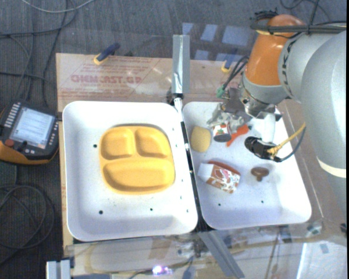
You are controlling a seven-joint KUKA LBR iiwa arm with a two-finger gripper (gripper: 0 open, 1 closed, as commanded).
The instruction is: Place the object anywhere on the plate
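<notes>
A yellow plate [138, 158] with three compartments lies in the left bin [81, 214]. In the right bin [279, 208] my gripper [223, 122] hangs low over the far left part, just above a small dark grey item [221, 135] and beside an orange carrot-like piece [238, 135]. A tan, potato-shaped object [200, 139] rests left of the gripper near the bin's wall. A red and white carton [222, 176] lies in the middle, and a small brown object [259, 171] sits to its right. Nothing can be seen held.
A black cable end [257, 146] with a yellow lead hangs off the arm over the right bin. The ridge between the bins [188, 156] runs just left of the potato. A teach pendant [26, 132] lies off the bench at left.
</notes>
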